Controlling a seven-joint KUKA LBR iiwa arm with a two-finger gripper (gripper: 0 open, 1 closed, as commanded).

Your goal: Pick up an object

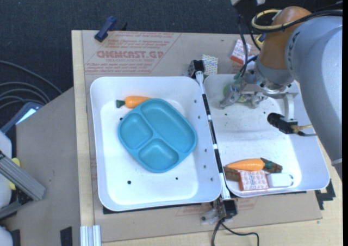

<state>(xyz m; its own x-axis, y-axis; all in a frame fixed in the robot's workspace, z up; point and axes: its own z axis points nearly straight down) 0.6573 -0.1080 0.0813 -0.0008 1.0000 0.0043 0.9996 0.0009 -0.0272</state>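
Grey arm reaching in, its tool [232,98] low over the far end of the right bin [244,136].
Whether the tool stands apart or together cannot be told from this slant. The things to pick in this bin lie well apart from it, bunched at the near edge: an orange toy carrot [247,165] with a dark brown stick [273,167] at its right end, and just below them a red-and-white box [254,181] beside a white piece [280,180]. Bare speckled bin floor lies between the tool and that cluster. The left bin [109,152] holds a blue divided plate [156,134] set cornerwise, with a second carrot [133,101] against its far-left rim. On the brown counter [130,49] beyond the bins sit a small red-and-white packet [238,53] close to the arm and a blue thing [106,28] at the far-left edge.
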